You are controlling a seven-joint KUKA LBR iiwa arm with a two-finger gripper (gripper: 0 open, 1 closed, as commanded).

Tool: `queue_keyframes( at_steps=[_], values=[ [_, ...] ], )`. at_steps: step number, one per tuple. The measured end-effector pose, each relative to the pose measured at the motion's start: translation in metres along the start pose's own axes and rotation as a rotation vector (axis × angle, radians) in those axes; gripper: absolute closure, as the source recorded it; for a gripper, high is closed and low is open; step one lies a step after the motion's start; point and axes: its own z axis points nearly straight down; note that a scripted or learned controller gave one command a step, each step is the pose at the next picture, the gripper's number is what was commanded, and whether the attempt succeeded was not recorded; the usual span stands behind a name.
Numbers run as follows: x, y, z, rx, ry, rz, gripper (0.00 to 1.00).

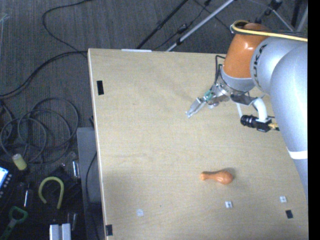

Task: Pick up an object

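Small white squares (228,204) are seen stuck low on the tan bench top (150,149), close to the near edge, with a black mark (289,214) just to their right. Off the bench to the left, on the dark floor (45,34), a green hook-shaped tool (50,189) and loops of black cable (45,124) are laid out.

A little farther up the bench, an orange object (218,176) is found lying flat on its side. It is shaped like a small gourd, with a rounded bulb to the right and a narrow neck pointing left. It rests alone on the bare wood, well apart from everything else.

Farther still, the gripper (191,112) is held over the middle of the bench, slanted down and to the left, well apart from the orange object and up from it in the view. Whether it is released or clenched cannot be told at this size. Behind it, the orange band (242,54) and the grey arm (290,94) are seen reaching in from the right, with a black fitting (256,122) hung beneath the wrist.

A black rectangle (100,87) is marked near the far left of the bench. Beyond the far edge, light stand legs (215,11) are crossed over the floor.
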Motion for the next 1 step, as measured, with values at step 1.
queue_keyframes(
  at_steps=[1],
  values=[
    [0.0,0.0,0.0,0.0,0.0,0.0,0.0]
  ],
)
